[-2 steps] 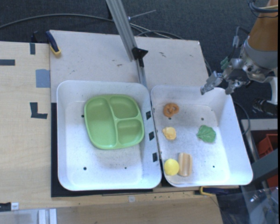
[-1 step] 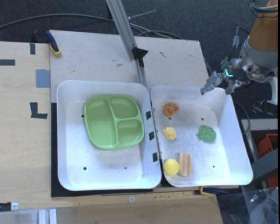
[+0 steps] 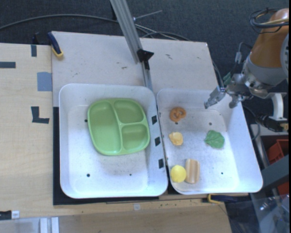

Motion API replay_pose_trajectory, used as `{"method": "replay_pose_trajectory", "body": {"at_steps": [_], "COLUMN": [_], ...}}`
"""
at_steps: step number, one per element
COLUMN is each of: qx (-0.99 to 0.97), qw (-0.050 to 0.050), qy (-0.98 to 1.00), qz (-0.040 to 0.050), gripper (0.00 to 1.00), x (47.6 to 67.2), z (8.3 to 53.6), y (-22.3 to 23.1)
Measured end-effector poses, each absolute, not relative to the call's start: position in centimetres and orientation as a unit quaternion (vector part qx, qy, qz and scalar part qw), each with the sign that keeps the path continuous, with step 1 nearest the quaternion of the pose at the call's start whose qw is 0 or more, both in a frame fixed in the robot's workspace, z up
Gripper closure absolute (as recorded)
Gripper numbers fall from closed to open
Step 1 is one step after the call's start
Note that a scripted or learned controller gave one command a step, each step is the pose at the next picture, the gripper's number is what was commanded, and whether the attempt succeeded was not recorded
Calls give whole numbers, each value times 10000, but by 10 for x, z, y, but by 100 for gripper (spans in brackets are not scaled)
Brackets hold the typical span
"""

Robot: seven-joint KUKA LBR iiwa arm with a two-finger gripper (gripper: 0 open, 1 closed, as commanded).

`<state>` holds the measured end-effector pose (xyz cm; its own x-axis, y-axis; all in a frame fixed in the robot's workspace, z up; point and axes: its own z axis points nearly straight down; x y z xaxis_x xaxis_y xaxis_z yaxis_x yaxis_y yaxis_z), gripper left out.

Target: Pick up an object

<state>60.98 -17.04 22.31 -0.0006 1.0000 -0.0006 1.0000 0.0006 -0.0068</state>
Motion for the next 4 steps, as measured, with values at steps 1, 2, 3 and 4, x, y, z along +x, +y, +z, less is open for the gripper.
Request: {"method": "replay_pose_trajectory", "body": {"at_steps": [1, 2, 3, 4], "qx": [-7064, -7062, -7056, -7065], "qw": [22, 21, 9, -23], "qy": [-7078, -7080, -7086, -7077], "qz": [23, 23, 10, -13], "gripper": [0, 0, 100, 100], "x": [611, 610, 611, 610], "z": [177, 133, 146, 209], "y": [-163, -161, -161, -162]}}
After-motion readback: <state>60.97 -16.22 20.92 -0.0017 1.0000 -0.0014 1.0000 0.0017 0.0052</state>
